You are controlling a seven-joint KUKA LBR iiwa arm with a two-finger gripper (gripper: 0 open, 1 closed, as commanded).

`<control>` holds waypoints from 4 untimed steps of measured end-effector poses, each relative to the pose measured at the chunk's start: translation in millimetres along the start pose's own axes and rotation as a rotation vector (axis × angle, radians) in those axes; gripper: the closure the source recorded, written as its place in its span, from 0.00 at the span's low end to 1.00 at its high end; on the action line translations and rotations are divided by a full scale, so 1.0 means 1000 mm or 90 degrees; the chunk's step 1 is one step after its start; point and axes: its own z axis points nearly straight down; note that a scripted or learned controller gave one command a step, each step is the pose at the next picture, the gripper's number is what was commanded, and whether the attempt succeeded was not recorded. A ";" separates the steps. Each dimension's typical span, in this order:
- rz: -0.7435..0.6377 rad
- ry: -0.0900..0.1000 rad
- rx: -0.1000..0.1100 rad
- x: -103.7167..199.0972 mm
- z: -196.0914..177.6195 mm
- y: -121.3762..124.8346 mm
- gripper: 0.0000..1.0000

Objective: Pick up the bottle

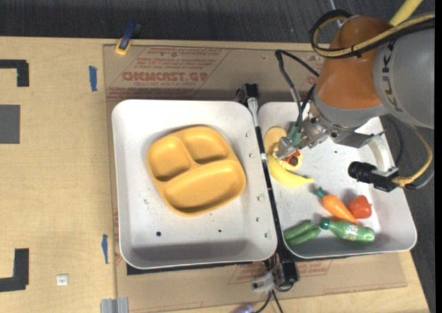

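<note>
The bottle (351,231) is green with a pale speckled label and lies on its side near the front edge of the right bin (397,232). My gripper (290,148) hangs over the left side of that bin, above a yellow banana-shaped toy (284,172). It is well back and to the left of the bottle, and nothing of the bottle is near it. The wrist hides part of the bin's back.
Close to the bottle lie a green vegetable toy (302,232), an orange carrot (337,206) and a red toy (360,206). The left bin (131,187) holds a yellow divided plate (197,168). A black divider rail (261,156) runs between the bins.
</note>
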 end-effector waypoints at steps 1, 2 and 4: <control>0.000 -0.001 -0.002 0.000 -0.010 0.001 1.00; -0.275 0.002 0.002 0.007 0.000 -0.086 1.00; -0.536 0.001 0.001 0.015 -0.034 -0.077 1.00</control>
